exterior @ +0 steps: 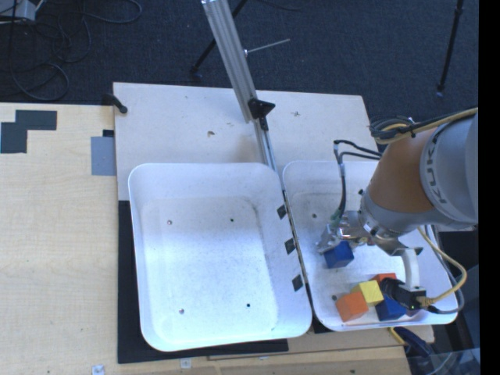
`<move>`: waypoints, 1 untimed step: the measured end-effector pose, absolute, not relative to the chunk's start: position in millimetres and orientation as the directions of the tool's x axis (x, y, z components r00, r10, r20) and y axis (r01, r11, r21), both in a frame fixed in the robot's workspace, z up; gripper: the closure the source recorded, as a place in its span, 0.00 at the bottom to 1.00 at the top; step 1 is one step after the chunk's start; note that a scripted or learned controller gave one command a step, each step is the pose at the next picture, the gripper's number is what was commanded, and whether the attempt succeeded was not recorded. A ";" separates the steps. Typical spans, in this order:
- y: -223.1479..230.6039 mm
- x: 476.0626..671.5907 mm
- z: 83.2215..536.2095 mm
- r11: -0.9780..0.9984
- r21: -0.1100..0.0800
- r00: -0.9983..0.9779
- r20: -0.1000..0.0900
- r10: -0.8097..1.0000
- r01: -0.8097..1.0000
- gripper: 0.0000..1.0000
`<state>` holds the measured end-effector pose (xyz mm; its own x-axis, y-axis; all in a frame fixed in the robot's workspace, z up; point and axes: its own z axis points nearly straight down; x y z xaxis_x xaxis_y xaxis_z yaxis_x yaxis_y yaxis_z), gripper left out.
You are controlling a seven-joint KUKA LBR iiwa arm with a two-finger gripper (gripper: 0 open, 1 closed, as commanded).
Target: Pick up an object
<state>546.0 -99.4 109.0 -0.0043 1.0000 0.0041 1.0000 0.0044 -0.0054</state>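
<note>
The arm [422, 182] is reaching in from the right edge of the worktop [62, 209], its grey and orange body leaning over the right bin [308, 190]. The hand [337, 242] is sitting low inside that bin, roughly midway along its length and nearer its left wall than its right. A blue cube [338, 255] is lying directly at the fingertips, touching or nearly touching them; whether it is actually sitting between the fingers is not resolvable from this angle, and whether the hand is released or clenched cannot be told either. The cube is appearing slightly tilted, one corner pointing toward the front edge of the bin. Toward the bin's front right corner a small cluster is resting together: an orange block [351, 306] nearest the front wall, a yellow block [370, 291] just beside and behind it, a second blue block [388, 309] to the right of those, and a red piece [385, 277] peeking out behind the yellow one. Cables [437, 283] are trailing from the arm across that corner. The left bin [148, 186] is lying alongside, its right wall touching the right bin's left wall. An aluminium rail [232, 57] is slanting up from the junction of the two bins toward the back edge.
</note>
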 end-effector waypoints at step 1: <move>-35.7 622.8 195.0 0.007 0.009 -0.007 0.002 1.000 1.000 1.00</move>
<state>622.8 -35.7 195.0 -0.0073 1.0000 0.0022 0.9999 0.0073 0.0088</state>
